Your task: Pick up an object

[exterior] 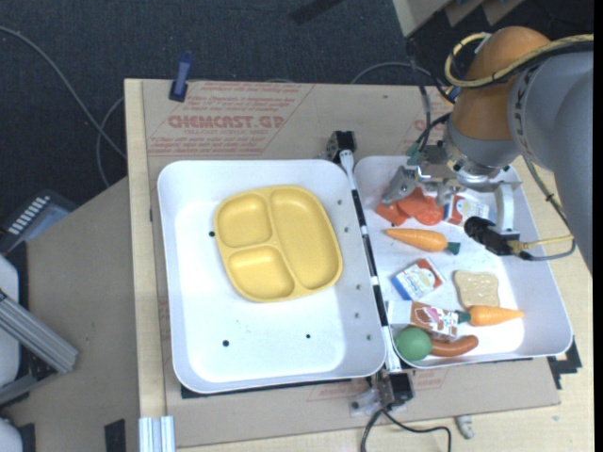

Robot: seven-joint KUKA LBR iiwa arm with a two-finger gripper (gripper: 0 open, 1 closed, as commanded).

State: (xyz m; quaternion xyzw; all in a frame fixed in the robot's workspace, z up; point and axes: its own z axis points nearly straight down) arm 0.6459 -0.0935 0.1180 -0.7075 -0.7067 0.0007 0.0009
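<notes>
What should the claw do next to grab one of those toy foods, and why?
Probably ease straight down a little. The claw hangs over the far end of the right bin, right above the red toy piece, and nothing shows between its fingers.

arm (528,83) over right bin (556,295) | yellow plate (278,243) in left bin (188,281)

Two bins sit side by side on the bench (141,252); the left bin (188,347) holds a divided plate (278,243) towards its far half; the right bin (546,323) holds the food. At its far end lies a red piece (415,212), the gripper (435,175) just above it; nearer lies a carrot (417,239); then a small carton (417,279) with a bread slice (476,288) to its right; a second carrot (490,315) lies nearer still (right side); a ball (412,344) and a sausage (452,347) lie nearest.
</notes>
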